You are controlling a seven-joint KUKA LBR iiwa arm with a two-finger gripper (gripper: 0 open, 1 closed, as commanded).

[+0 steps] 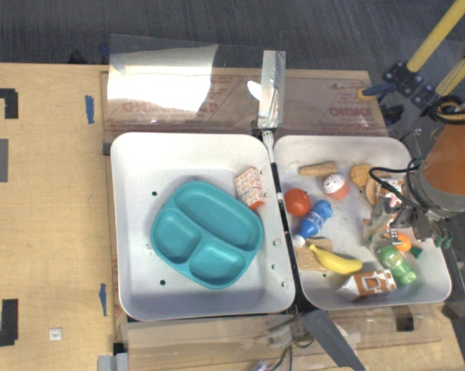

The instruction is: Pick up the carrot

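Observation:
The carrot (403, 243) shows as a small orange piece at the right side of the right bin (433, 292), partly hidden under the gripper and touching a green bottle (396, 266). My gripper (387, 224) hangs low over the bin just up and left of the carrot, below the arm's orange band (451, 163). Cables and the wrist body cover its tips, and nothing is visibly lifted.
The right bin also holds a red tomato (297, 202), a blue bottle (316, 219), a banana (337, 260), a bread roll (318, 168), a small carton (369, 283) and a cookie (361, 175). The left bin (132, 284) holds a teal divided plate (208, 233) and a snack box (250, 185).

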